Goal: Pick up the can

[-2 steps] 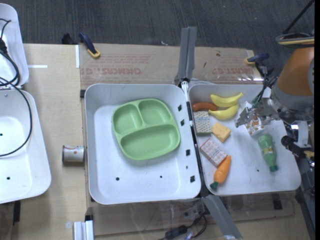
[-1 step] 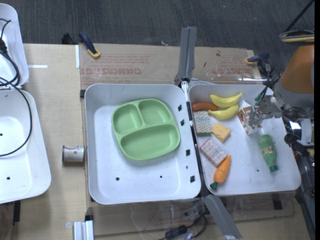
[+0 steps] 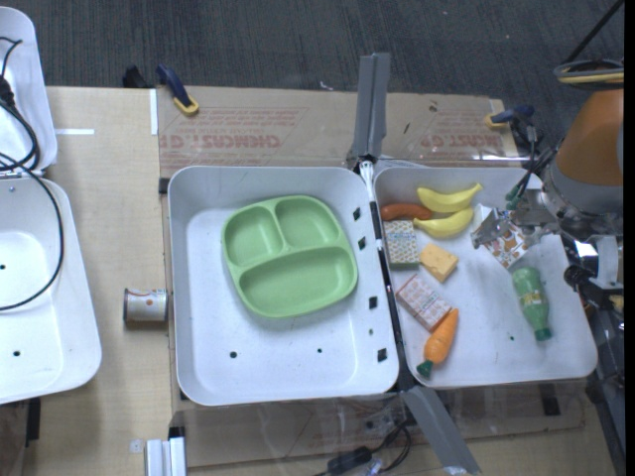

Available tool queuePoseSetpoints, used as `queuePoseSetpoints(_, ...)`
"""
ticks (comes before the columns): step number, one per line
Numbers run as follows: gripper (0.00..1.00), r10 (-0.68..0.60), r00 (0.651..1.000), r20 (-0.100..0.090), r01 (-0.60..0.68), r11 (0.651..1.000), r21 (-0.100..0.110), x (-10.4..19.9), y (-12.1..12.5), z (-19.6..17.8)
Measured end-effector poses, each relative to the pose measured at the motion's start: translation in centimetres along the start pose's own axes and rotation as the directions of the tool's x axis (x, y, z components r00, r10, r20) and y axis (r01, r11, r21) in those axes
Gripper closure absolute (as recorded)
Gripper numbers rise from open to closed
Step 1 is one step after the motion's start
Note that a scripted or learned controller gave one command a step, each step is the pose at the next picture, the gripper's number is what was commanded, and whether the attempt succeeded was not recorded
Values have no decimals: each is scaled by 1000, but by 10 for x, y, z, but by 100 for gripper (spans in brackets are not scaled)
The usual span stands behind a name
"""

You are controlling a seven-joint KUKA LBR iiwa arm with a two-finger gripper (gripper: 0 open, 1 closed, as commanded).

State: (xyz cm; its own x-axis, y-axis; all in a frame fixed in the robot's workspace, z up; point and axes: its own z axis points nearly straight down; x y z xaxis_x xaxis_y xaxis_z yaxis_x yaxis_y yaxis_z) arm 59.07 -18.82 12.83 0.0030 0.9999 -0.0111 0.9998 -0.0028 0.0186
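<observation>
A: Where is the can [image 3: 146,306]?

B: On the bench top, outside both bins. It lies on its side just beside the outer left wall of the left bin [image 3: 189,266], level with that bin's lower half. Nothing is touching it.

A: And the arm [image 3: 595,147]?

B: At the far right, over the upper right corner of the right bin [image 3: 496,365]. The orange band and grey wrist are visible. The gripper [image 3: 531,211] sits over the bin's upper right part, well apart from the can, with the whole left bin between them.

A: Jaw state?

B: Cannot tell. The end of the tool merges with a crumpled printed packet [image 3: 501,236] beneath it, so the fingers do not read clearly.

A: Contents of the left bin?

B: One green divided plate [image 3: 290,256], three compartments, resting flat near the centre.

A: Right bin?

B: Two bananas [image 3: 446,211] near the top. An orange-red piece [image 3: 405,210] just left of them. Below that a sponge-like block [image 3: 401,243], a yellow wedge [image 3: 439,262], and a pink printed box [image 3: 423,299]. A toy carrot [image 3: 441,338] lies near the lower edge. A green bottle [image 3: 531,301] lies on its side toward the right wall.
</observation>
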Motion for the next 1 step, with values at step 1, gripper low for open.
queuePoseSetpoints(1,0,133,991,5,-133,991,-25,6,-12,18)
